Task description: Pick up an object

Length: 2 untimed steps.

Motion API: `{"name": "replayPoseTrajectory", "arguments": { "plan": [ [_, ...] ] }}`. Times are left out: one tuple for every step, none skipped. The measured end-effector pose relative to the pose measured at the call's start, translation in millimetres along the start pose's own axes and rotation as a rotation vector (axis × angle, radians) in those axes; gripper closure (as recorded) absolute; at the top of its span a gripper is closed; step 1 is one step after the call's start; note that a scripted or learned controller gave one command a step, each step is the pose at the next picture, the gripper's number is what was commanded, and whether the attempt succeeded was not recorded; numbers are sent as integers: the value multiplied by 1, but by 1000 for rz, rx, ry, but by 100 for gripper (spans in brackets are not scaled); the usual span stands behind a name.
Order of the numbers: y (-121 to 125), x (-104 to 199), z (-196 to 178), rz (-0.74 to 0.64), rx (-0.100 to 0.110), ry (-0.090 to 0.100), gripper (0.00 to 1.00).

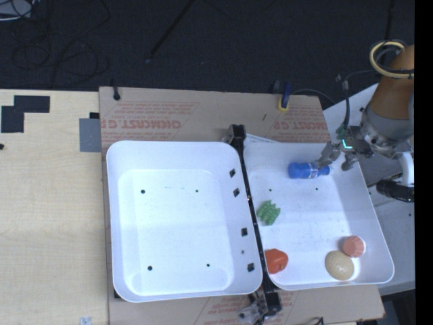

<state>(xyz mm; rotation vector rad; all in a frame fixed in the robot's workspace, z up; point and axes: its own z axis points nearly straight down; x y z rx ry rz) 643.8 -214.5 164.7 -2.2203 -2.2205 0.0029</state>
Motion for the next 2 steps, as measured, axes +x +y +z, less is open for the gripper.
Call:
{"name": "replayPoseTrajectory", "arguments": {
  "plan": [
    [0, -1, -10, 0, -1, 0, 100],
    [0, -1, -10, 0, 0, 0, 0]
  ]
}}
